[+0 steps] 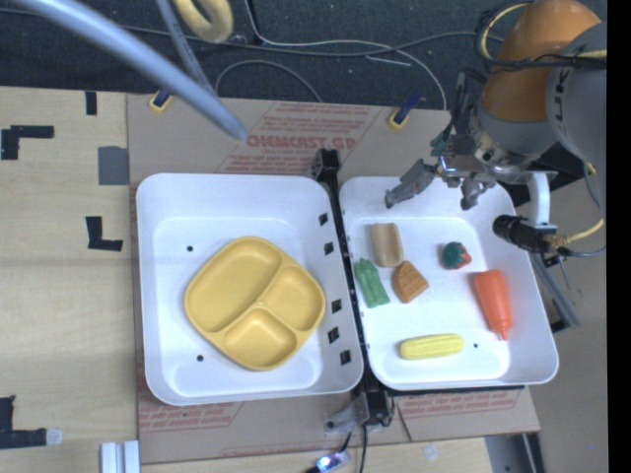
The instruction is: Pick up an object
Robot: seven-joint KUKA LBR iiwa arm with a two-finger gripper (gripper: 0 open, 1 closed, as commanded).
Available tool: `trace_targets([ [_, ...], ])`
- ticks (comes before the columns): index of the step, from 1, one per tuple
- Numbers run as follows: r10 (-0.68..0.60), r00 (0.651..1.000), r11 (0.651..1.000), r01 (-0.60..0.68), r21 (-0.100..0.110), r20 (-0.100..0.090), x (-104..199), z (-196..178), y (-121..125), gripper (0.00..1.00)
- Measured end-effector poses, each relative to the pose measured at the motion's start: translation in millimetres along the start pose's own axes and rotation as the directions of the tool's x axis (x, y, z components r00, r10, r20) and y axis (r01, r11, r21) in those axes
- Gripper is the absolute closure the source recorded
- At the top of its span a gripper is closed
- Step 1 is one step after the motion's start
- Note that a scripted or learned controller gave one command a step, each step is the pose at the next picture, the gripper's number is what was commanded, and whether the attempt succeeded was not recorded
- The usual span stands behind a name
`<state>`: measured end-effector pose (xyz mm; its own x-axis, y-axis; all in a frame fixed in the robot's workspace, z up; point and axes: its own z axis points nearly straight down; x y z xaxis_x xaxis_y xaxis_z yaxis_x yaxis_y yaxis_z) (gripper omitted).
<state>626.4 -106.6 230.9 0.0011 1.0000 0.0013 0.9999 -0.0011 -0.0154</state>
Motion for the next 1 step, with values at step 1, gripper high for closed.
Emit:
trace_targets([
  [1,-0.003,1.0,1.0,0.003,-0.014,0.001,0.3,-8.4,2.4,0.0],
])
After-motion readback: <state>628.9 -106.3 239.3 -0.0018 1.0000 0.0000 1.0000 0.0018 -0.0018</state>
